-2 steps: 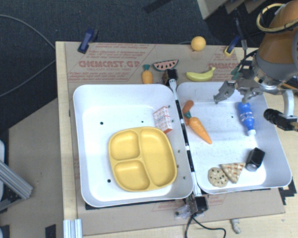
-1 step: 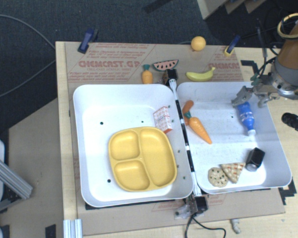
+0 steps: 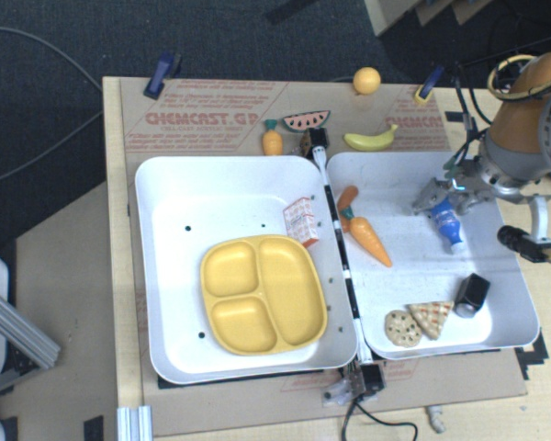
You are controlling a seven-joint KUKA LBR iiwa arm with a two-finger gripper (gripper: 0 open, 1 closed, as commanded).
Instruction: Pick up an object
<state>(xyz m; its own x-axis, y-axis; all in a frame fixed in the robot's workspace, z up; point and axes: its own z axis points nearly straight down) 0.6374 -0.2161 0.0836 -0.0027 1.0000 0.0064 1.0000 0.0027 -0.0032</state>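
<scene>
Red print runs across the board (image 3: pixel 202 113) covering the bench behind the bins; its large line reads roughly "CHEMCAST GP". The same print repeats on the right (image 3: pixel 413 118), partly cut off. The smaller lines are too blurred to read. A small carton (image 3: pixel 301 219) bears red marks, illegible.

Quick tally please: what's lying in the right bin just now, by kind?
Carrot: 1
Small orange-red piece: 1
Blue bottle: 1
Black block: 1
Cookie: 1
Pizza slice: 1
Total: 6
</scene>
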